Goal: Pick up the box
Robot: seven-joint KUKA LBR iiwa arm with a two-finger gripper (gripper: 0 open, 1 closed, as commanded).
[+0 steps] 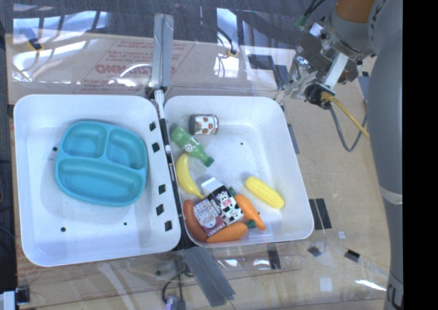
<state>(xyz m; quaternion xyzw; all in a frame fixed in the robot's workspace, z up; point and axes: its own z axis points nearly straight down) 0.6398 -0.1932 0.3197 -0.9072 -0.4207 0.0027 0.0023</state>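
The box (pixel 217 209), a small carton with a black-and-white pattern and a reddish label, lies near the front of the right bin (pixel 291 158). It rests among a carrot (pixel 228 232), a reddish sausage (pixel 189 221) and a banana (pixel 184 174). My gripper (pixel 293 87) hangs above the far right corner of that bin, well away from the box and up to its right. Nothing shows in its grasp.
In the right bin also lie a corn cob (pixel 264 192), a green bottle (pixel 191 146) and a small can (pixel 204 124). The left bin (pixel 27 165) holds a blue divided plate (pixel 101 163). A yellow cable (pixel 348 113) trails from the wrist.
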